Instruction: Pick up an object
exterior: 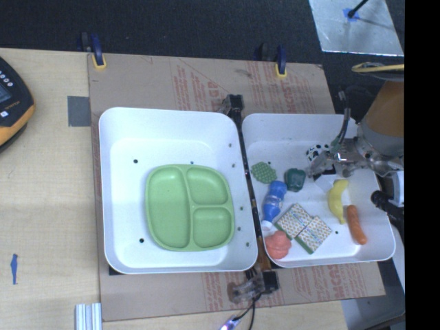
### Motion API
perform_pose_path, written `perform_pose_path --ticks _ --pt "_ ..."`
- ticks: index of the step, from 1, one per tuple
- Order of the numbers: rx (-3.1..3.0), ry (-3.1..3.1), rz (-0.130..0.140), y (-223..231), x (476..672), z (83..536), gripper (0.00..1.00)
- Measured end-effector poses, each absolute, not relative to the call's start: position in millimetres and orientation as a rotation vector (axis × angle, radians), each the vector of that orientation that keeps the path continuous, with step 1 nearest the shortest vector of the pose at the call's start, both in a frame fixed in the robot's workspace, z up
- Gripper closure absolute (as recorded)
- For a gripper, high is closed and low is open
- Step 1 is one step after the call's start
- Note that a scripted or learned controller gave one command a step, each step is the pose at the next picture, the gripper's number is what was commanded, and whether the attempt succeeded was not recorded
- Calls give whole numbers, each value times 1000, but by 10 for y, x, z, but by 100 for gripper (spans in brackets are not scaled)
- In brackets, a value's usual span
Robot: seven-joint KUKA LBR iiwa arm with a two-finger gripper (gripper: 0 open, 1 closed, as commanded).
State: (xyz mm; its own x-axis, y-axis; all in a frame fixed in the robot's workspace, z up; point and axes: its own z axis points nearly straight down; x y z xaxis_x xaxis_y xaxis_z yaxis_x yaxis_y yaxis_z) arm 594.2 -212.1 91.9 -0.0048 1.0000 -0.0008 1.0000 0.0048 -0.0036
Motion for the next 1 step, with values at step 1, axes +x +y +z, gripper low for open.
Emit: perform_pose_path --ticks 1 --pt "-2216 -2225 3 -2119 6563 923 0"
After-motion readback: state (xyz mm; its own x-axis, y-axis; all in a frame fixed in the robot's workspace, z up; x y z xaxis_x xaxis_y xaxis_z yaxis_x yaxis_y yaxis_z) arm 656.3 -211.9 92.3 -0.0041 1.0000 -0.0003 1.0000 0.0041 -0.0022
